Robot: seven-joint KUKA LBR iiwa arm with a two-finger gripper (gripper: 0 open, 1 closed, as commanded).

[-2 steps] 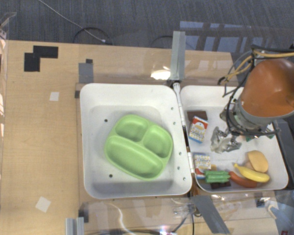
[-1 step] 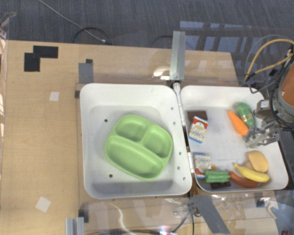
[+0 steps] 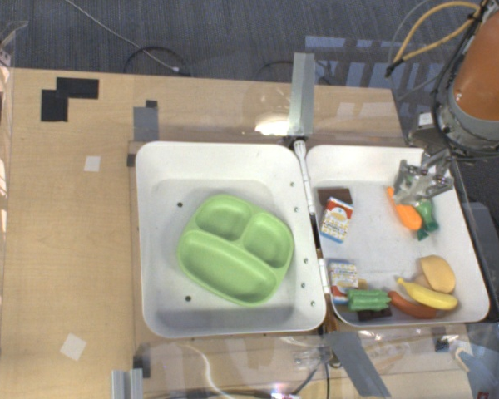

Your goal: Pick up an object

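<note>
Camera view has our hand [image 3: 417,185] down in the right bin [image 3: 374,169] at about two o'clock of that bin, right over the toy carrot [image 3: 408,215], whose orange body and green top lie just beneath the metal fingers; we cannot tell whether they are spread or pressed together. We judge the carrot light, stiff and somewhat slick, best pinched across its thick orange middle, not the tapered tip. At six o'clock sit a banana [image 3: 428,296], a tan piece [image 3: 437,273] and small cartons [image 3: 336,219], well apart from it.
</note>
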